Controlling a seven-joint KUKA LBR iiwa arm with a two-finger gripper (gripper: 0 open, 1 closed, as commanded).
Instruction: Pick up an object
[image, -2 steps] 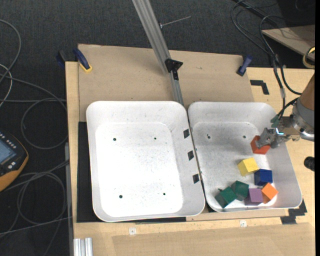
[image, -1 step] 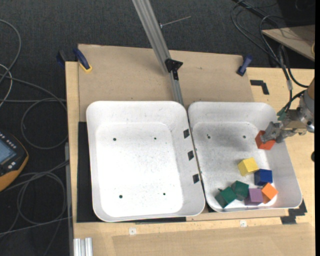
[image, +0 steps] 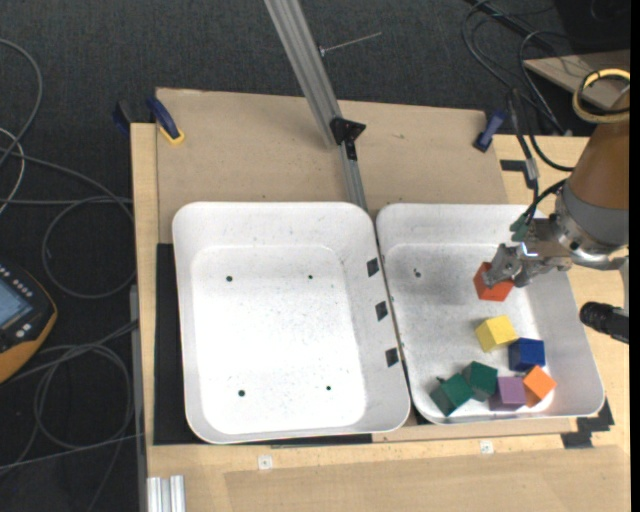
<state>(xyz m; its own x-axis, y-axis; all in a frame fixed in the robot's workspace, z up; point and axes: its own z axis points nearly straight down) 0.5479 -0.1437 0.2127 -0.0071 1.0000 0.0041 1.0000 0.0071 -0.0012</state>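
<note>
Gripper (image: 508, 268) above the right bin (image: 430, 300), fingers closed on the red block (image: 493, 288); yellow block (image: 495, 333) just below.

Blue clamps (image: 166, 118) (image: 489, 130) at board's far corners; cables (image: 60, 230) on dark carpet, left.

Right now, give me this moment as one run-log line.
gripper: over right bin, at red block | grasp: unconfirmed | other blocks: clustered at the bin's near right corner | left bin: no blocks
</note>
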